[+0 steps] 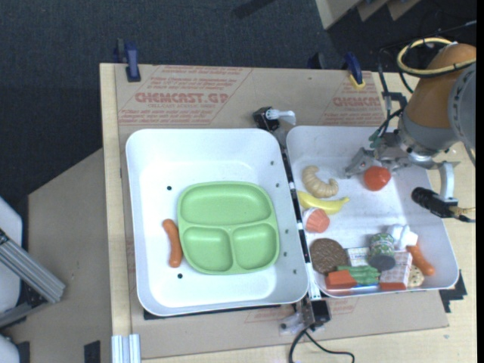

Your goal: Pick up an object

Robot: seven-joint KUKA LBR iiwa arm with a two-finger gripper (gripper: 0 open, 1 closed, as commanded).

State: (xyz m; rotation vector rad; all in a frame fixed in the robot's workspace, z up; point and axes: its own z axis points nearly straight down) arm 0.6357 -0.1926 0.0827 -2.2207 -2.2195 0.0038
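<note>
My gripper (pixel 376 165) hangs over the far part of the right bin (pixel 446 237), reaching in from the right. It is open, with its grey fingers (pixel 357 166) spread, and a red tomato (pixel 376 178) lies just below and between the tips. Whether the fingers touch the tomato I cannot tell. To its left lie a tan croissant (pixel 318 178) and a yellow banana (pixel 323 200). An orange-red piece (pixel 318 221) and a brown round cookie (pixel 327 253) sit nearer the front.
Several small toy foods (pixel 382 267) crowd the right bin's front edge, with an orange carrot (pixel 420 260) beside them. The left bin (pixel 147 203) holds a green divided tray (pixel 227 227) and an orange sausage (pixel 173 242). A black part (pixel 265 116) sits behind the bins.
</note>
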